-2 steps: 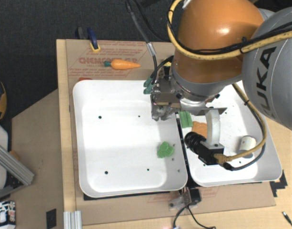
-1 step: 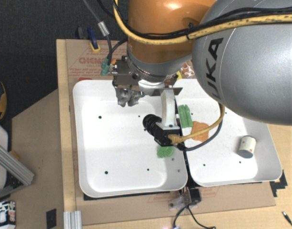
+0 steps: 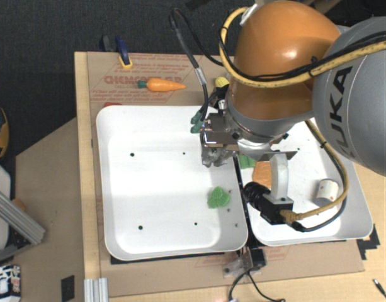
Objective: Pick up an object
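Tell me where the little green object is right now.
The green object lies in the left bin, near its right wall and toward the front, just below the gripper.

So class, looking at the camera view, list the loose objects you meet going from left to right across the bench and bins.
Blue-and-yellow clip → toy carrot → green piece in the left bin → orange block in the right bin → white cylinder.

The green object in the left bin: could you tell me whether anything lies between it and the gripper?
Nothing visible does. The green object lies alone on the left bin floor near its right wall, and the gripper hangs above and slightly behind it, with bare white floor between them.
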`<action>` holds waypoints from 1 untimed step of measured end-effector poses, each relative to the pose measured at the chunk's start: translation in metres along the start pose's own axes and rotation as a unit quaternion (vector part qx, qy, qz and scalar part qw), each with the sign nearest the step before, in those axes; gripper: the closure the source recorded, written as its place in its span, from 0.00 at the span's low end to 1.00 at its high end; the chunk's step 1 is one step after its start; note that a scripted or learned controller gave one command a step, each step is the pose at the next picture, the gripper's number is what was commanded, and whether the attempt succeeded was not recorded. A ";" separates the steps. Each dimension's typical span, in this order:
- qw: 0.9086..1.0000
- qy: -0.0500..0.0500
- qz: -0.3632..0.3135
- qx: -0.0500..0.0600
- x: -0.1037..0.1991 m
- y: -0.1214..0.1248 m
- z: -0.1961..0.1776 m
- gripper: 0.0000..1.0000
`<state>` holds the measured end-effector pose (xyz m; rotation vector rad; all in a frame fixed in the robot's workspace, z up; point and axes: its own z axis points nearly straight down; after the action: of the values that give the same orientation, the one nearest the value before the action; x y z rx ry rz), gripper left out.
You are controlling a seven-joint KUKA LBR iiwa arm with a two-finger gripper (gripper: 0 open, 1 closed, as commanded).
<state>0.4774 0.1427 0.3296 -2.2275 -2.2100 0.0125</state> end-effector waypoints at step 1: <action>1.000 0.002 -0.006 -0.005 0.058 0.001 -0.020 1.00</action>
<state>0.4791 0.2003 0.3490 -2.2171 -2.2266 -0.0044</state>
